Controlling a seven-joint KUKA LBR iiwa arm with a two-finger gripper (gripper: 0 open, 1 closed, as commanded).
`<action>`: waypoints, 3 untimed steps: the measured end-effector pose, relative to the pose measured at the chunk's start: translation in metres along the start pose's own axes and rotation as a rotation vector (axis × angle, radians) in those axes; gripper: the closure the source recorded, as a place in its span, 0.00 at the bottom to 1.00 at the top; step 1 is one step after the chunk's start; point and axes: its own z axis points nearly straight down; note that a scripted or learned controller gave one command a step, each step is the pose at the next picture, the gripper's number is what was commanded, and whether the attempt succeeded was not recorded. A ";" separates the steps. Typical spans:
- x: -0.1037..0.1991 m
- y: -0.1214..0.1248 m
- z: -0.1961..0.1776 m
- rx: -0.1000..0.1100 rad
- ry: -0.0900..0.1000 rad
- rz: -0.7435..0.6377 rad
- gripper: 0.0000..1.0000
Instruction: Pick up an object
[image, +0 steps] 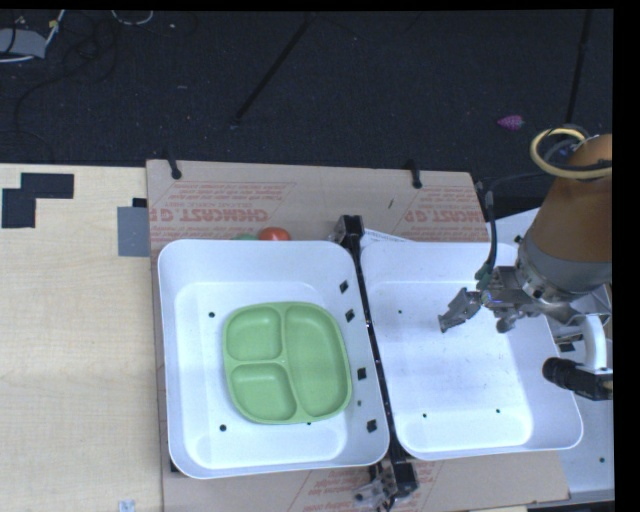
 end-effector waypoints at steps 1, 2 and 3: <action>0.000 0.002 -0.006 -0.012 -0.002 -0.002 0.00; 0.002 0.002 0.037 -0.006 0.000 -0.002 0.00; 0.004 -0.006 0.084 -0.006 0.000 -0.001 0.00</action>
